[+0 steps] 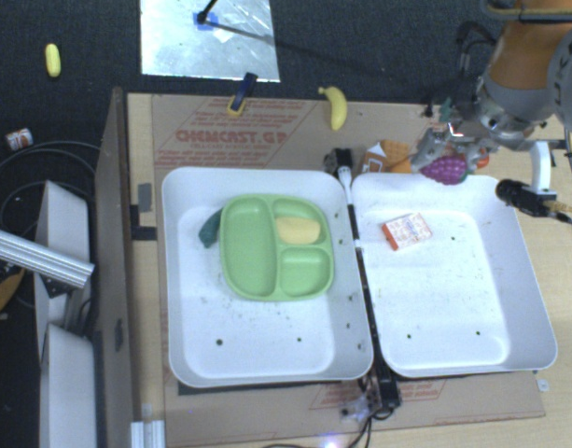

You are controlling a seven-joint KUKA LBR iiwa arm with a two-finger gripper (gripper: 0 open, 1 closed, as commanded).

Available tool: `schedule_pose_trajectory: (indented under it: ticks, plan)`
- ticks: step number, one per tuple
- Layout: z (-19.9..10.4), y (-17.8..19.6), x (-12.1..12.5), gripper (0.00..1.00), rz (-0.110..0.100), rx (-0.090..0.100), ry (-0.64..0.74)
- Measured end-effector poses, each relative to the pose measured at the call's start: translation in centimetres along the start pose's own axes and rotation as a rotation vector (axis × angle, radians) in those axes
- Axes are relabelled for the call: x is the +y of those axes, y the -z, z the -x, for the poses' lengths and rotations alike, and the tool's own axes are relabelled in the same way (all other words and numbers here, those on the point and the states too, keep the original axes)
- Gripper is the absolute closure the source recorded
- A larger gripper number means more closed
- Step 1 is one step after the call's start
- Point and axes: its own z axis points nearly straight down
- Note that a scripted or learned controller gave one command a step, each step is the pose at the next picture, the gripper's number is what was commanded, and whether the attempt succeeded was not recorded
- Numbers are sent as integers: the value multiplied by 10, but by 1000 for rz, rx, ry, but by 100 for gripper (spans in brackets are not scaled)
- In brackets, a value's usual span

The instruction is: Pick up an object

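Gripper (441, 146) hanging at the far rim of the right bin (514, 278), under the grey wrist and orange band of the arm (528, 54). Open or clenched — cannot tell from this angle. Directly below it and touching or nearly touching, a purple bunch of grapes (445, 169), sitting over the bin's back edge; unclear whether gripped or merely lying there.

Just left of the grapes, outside the bin, an orange object (391, 155) on the cardboard sheet (220, 133). Inside the right bin, toward its far left part, a small red-and-white box (407, 231), lying flat and tilted, well apart from the grapes.

In the left bin (188, 269), a green divided plate (267, 250) near the middle, with a pale yellow item (298, 229) in its far right compartment. Against the plate's left rim, a dark teal object (210, 227).

Beyond the bins, on the cardboard, a yellow banana (336, 107) and a blue-and-yellow tool (241, 94). Farther back, a silver sheet (209, 26) on the dark floor — and off to the far left, a small yellow object (52, 60).
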Motion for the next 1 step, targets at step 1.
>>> schedule_pose_trajectory:
  ticks: [1]
  plan:
    - [0,11,1,100,4,0,3]
